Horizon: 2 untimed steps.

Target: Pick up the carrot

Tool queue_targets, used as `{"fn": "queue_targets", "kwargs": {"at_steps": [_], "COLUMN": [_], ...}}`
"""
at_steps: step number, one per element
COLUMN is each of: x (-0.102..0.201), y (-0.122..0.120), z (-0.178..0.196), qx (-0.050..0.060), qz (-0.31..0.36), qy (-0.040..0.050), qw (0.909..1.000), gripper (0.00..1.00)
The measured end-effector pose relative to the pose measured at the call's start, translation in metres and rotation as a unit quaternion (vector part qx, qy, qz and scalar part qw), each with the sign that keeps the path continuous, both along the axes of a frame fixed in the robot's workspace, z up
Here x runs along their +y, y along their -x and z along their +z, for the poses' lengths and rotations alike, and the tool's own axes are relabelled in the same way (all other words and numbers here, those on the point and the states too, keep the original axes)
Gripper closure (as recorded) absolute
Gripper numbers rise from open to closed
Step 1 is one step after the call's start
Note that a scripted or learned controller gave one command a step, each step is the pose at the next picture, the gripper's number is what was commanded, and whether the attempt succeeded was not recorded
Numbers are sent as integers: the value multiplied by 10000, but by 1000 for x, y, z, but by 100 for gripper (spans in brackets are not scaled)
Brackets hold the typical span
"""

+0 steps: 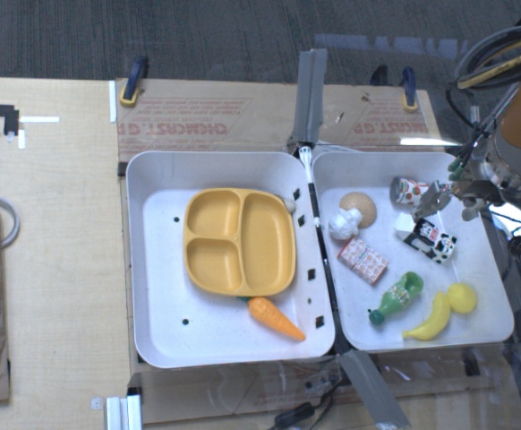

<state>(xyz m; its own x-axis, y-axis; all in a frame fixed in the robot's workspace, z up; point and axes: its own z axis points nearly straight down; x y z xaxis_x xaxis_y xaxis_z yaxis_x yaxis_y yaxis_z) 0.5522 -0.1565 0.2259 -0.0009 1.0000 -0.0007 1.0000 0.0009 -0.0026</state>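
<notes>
Orange target: the carrot (276, 319) lies in the left bin (153, 267), near its front wall, just beside the front edge of the yellow divided plate (240, 240); its thick end seems to touch or tuck under the plate rim, and its tip points to the front right.
Gripper: the gripper (455, 197) hangs over the back of the right bin (493, 316), well apart from the carrot; its dark fingers look spread, with nothing between them.
Step in hand: by my reading the approach is not yet begun, since the arm is above the wrong bin.
How to do it well: cross the divider between the bins high enough to clear it, then descend over the carrot's middle with the fingers set across its narrow width. Close on the free half, away from the plate, so a finger does not catch the rim.
Risk: the tapered, smooth body may slip or roll toward the front wall.
Right bin contents: a small can (409, 190), a cow-patterned toy (433, 241), a red-checked packet (362, 260), a green bottle (397, 297), a banana (431, 319) and a lemon (462, 297) sit well clear of the carrot.
Surface: both white bins rest on a pale wooden table (50, 240), with cardboard behind them held by blue clamps.
Room: dark carpet lies beyond the table.
</notes>
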Motion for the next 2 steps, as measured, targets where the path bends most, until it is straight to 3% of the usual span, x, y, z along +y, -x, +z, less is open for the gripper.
{"fn": "queue_targets", "kwargs": {"at_steps": [1,2], "x": [-1,-40], "y": [0,3], "z": [8,203], "qx": [3,-4], "qz": [2,137], "qy": [6,8], "qw": [10000,9999], "gripper": [100,100]}}
